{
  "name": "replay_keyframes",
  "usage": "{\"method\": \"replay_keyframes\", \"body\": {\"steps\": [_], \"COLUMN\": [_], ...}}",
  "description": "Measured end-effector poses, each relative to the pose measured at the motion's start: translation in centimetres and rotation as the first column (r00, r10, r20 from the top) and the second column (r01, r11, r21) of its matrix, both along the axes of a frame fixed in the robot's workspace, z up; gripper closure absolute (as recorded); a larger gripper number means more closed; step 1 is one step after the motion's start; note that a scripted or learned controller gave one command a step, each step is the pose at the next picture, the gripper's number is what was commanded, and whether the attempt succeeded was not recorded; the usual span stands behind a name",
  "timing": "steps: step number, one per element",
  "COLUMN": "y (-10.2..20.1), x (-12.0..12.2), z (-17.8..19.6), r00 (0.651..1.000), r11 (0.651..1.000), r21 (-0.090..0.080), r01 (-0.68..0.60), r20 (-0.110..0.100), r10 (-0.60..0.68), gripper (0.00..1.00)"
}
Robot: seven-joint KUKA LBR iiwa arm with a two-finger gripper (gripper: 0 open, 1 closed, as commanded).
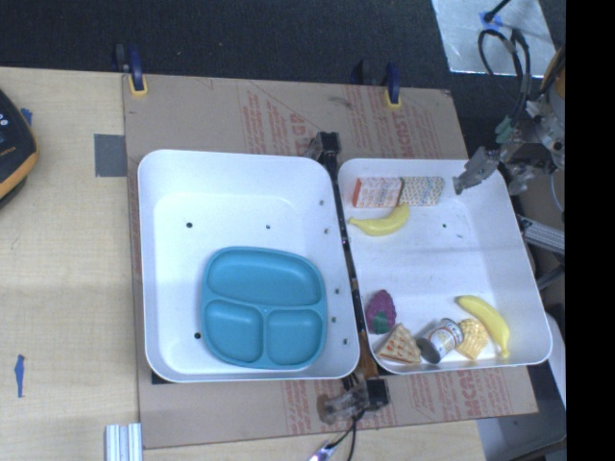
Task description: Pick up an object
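The right white bin (500, 257) holds several small items. A boxed snack bar (396, 192) lies along its far wall, with a small yellow banana (381, 223) just in front of it. Near the front wall sit a purple grape bunch (381, 308), a sandwich wedge (400, 345), a small can (440, 338), a cracker-like piece (471, 338) and a larger banana (485, 322). My gripper (476, 173) hovers at the bin's far right corner, just right of the snack bar, with nothing seen in it.
The left white bin (163, 257) carries a blue divided plate (262, 306). Both bins rest on a cardboard sheet (240, 113) clamped at the back. A yellow-black device (14, 147) sits at the bench's left edge. Cables (504, 51) hang at the upper right.
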State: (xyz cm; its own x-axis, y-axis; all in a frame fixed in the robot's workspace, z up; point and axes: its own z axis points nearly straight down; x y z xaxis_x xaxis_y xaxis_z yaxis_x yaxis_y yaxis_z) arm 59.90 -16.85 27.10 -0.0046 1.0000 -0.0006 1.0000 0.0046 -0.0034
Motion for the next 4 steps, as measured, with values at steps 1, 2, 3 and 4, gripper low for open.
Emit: {"method": "replay_keyframes", "body": {"steps": [1,2,3,4], "y": [3.9,7.4,4.0,-0.3], "x": [-0.9,-0.8,5.7,-0.2], "z": [-10.5,-14.6,-17.9,-17.9], "r00": [1.000,1.000,1.000,1.000], "r11": [1.000,1.000,1.000,1.000], "r21": [0.000,0.000,0.000,-0.001], "r01": [-0.001,-0.001,0.000,0.001], "r20": [-0.002,-0.001,0.000,0.000], "r10": [0.001,0.001,0.000,-0.001], "gripper": [0.00,0.00,0.00,0.00]}}
